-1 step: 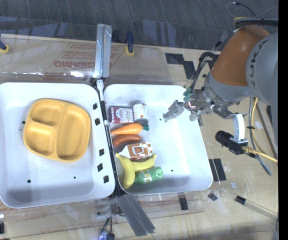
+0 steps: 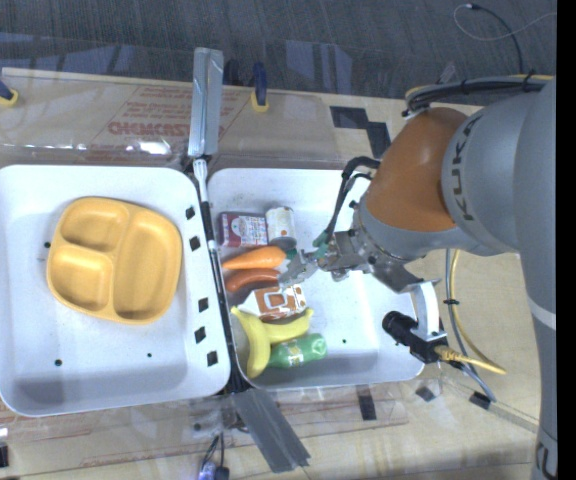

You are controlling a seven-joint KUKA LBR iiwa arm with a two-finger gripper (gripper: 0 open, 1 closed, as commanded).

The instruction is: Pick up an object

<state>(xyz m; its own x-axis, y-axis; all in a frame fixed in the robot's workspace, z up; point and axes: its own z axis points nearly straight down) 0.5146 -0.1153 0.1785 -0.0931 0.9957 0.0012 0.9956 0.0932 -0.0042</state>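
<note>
Fingers of the gripper [image 2: 303, 261] sit at the frame's centre over the orange carrot [image 2: 253, 259]; I cannot tell their spread. Right bin [image 2: 358, 353] holds carrot, banana [image 2: 258, 336], green bottle [image 2: 303, 350], and a small carton [image 2: 243, 229]. Left bin [image 2: 18, 368] holds a yellow divided tray [image 2: 115, 258].

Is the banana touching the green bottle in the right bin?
Touching. The camera view shows the banana lying across the green bottle, its curve overlapping the bottle's left end with no gap between them.
</note>
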